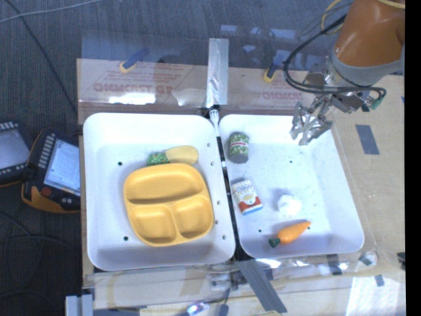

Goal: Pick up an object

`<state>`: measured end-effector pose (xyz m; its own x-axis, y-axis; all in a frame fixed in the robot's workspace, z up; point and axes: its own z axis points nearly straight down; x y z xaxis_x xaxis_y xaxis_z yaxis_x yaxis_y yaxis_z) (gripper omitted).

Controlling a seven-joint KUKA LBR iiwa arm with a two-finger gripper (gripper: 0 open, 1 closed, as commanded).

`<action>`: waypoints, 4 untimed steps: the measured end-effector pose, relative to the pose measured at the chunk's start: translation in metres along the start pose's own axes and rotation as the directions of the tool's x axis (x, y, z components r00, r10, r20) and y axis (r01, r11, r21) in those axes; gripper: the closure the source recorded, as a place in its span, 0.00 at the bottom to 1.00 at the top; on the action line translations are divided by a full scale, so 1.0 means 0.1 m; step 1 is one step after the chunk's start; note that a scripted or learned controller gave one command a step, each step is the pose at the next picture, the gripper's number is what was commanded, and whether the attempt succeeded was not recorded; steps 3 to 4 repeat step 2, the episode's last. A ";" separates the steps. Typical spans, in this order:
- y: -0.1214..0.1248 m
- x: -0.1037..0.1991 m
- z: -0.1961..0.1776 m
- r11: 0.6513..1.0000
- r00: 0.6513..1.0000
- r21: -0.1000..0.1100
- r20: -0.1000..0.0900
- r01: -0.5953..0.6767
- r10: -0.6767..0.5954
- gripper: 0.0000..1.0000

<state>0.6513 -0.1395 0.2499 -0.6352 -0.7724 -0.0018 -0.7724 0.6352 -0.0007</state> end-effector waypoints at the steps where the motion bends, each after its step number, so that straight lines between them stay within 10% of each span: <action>1: -0.41 0.35 -0.22 0.974 0.974 0.003 0.002 0.225 -0.225 1.00; 2: -0.66 0.51 -0.28 0.875 0.875 0.003 0.002 0.485 -0.485 1.00; 4: -0.66 0.51 -0.28 0.875 0.875 0.003 0.002 0.485 -0.485 1.00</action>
